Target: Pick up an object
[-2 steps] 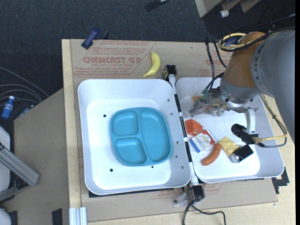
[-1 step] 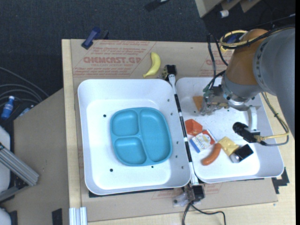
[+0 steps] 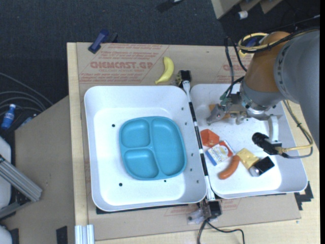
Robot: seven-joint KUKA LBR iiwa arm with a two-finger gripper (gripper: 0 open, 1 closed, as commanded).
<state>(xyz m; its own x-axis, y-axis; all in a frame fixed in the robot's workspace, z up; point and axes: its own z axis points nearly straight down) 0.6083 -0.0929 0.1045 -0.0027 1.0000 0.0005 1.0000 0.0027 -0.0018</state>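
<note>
From my seat at the remote station I see the gripper (image 3: pixel 219 112) low over the back left part of the right bin (image 3: pixel 289 179), its metal fingers (image 3: pixel 213 116) splayed apart and closed on nothing, reaching toward the divider between the two bins. The arm (image 3: pixel 284 65) comes in above it from the right, its orange band (image 3: pixel 261 67) just behind the wrist. The things to pick lie in the right bin, nearer the front than the gripper: an orange packet (image 3: pixel 208 136) just below the fingers, a small card (image 3: pixel 219 152) next to it, a sausage (image 3: pixel 229 168) with its long axis slanting from front left up to back right, a yellow block (image 3: pixel 248 157) touching its upper end, and a black piece (image 3: pixel 261 165) beside that. The left bin (image 3: pixel 101 105) holds a blue divided plate (image 3: pixel 152 147). A banana (image 3: pixel 165 70) lies on the bench behind the left bin, curving upright in the view.
</note>
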